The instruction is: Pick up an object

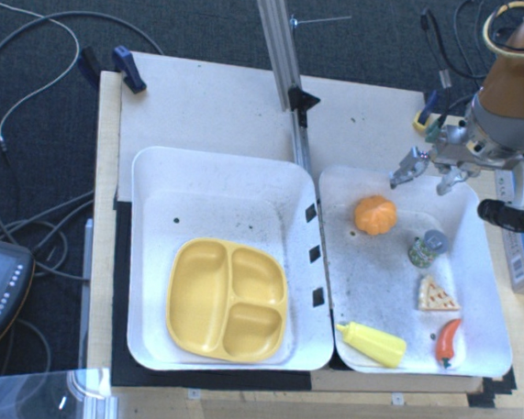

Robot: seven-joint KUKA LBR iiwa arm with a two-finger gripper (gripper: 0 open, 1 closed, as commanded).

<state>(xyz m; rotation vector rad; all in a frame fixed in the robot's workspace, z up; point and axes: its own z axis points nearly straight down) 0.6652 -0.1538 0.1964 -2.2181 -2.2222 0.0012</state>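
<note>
Camera view: two white bins side by side, the gripper spread open above the far edge of the right one.

Nearest in the right bin (493, 300) lie a yellow bottle (372, 343) and a red pepper (448, 343), then a triangular cracker-like wedge (436, 295), a small grey-capped jar (425, 249) and, farther back, an orange ball (375, 215). The left bin (214, 186) bears a yellow divided tray (228, 298). Beyond the orange ball the gripper (430, 173) hangs with its fingers (408, 169) apart and nothing between them, close to the bin's far rim.
</note>
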